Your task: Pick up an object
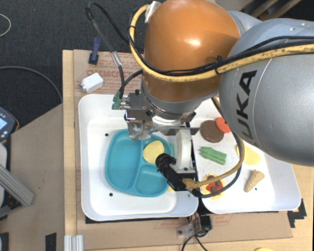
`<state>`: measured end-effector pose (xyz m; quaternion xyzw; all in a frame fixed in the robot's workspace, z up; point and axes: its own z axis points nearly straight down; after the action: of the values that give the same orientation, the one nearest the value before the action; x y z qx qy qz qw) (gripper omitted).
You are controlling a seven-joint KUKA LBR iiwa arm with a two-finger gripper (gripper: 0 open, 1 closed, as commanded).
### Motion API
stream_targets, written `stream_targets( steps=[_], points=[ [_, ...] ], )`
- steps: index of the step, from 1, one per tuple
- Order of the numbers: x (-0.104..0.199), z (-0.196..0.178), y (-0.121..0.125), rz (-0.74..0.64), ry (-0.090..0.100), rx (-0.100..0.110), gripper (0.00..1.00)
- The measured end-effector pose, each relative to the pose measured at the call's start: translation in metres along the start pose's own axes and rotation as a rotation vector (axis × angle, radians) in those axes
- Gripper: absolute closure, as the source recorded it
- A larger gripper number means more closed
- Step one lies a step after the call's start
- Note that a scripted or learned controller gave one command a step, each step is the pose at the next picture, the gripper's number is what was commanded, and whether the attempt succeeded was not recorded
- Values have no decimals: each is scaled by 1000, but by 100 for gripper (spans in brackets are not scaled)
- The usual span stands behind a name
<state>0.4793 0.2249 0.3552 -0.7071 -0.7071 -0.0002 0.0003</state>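
My gripper hangs under the big orange-banded wrist, low over the left bin. It is right above a blue divided plate that lies in that bin. A pale yellow round piece rests on the plate's right part, directly below the gripper. The wrist and its cables hide much of the gripper. I see nothing clearly held.
The right bin holds a brown disc, an orange piece, a green pod, a yellow piece, a cone and a red-orange item. A white block lies on the bench behind the bins.
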Motion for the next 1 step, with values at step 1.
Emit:
stream_targets(
  steps=[1],
  points=[
    [-2, -190, 1, -2, 9, -20, 100]
  ],
)
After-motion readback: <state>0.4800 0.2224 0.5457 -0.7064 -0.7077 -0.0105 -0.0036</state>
